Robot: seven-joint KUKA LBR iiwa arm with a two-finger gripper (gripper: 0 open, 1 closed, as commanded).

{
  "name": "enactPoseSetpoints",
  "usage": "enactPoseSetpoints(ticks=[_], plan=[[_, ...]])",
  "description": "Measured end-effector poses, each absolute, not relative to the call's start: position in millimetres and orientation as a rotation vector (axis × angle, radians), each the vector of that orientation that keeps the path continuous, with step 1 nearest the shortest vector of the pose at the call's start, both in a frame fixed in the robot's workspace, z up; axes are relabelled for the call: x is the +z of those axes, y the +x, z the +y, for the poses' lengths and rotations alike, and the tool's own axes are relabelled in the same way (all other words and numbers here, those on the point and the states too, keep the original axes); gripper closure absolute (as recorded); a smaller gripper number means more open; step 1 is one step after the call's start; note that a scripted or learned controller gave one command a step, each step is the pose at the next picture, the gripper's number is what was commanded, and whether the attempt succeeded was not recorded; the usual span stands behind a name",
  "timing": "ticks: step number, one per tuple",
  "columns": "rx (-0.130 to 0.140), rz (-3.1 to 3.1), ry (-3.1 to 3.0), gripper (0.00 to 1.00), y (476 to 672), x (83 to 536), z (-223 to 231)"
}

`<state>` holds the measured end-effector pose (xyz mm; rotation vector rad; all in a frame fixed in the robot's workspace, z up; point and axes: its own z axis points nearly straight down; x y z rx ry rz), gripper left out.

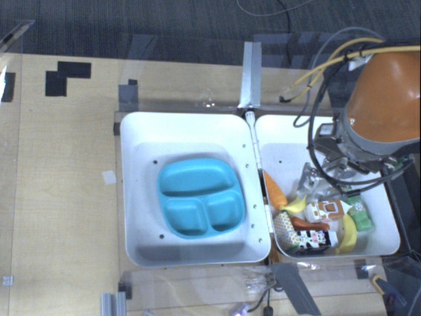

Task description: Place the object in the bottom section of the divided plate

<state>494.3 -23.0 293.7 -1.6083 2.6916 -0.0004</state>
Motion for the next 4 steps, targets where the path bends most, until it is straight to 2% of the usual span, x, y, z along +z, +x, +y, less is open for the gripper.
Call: enactPoseSetpoints(ticks=[1,2,3,4], plan=[[-0.008,2.49,-1.897,1.0,490.3,390.9,-76.9],[0.001,2.467,-1.94,1.0,495.4,188.2,-17.5],[-0.005,2.273,-2.16,1.0,489.8,183.9,-8.0],[-0.004,2.274,-2.159,0.0,489.7,183.8,-8.1]])
